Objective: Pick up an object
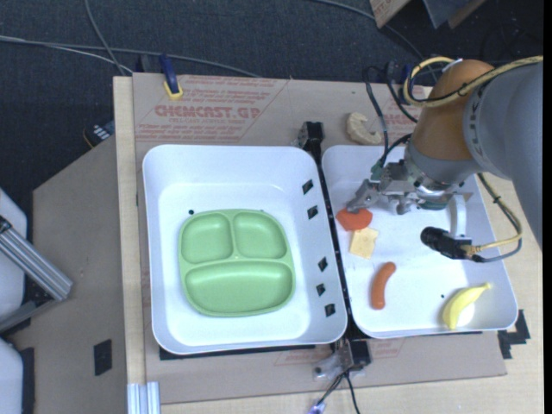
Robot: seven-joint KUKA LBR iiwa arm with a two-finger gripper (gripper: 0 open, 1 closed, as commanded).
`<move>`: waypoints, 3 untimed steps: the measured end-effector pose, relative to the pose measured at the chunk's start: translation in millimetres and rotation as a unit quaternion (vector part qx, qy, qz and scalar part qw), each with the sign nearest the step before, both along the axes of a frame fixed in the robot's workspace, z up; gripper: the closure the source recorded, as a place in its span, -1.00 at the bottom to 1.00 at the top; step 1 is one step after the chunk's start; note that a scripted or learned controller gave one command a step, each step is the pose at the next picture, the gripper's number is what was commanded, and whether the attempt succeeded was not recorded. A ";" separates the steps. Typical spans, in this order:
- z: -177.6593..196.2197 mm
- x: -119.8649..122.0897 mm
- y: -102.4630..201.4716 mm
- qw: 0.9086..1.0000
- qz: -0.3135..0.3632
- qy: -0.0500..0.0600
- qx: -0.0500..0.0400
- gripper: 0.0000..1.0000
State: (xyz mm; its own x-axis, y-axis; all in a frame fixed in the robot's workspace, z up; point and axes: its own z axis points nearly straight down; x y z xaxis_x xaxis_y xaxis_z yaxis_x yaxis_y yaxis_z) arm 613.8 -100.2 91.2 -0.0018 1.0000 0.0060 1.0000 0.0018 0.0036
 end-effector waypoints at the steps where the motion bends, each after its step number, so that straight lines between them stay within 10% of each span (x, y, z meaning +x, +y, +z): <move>1: 15.4 3.8 -0.3 1.000 0.000 -0.007 -0.001 1.00; 3: 116.4 22.0 -8.1 1.000 0.000 -0.001 -0.003 1.00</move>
State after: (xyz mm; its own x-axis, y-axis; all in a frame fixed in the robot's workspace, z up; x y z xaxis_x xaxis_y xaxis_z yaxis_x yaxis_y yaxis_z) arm 635.8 -108.3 207.6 -0.0011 1.0000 -0.0008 1.0000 0.0011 0.0065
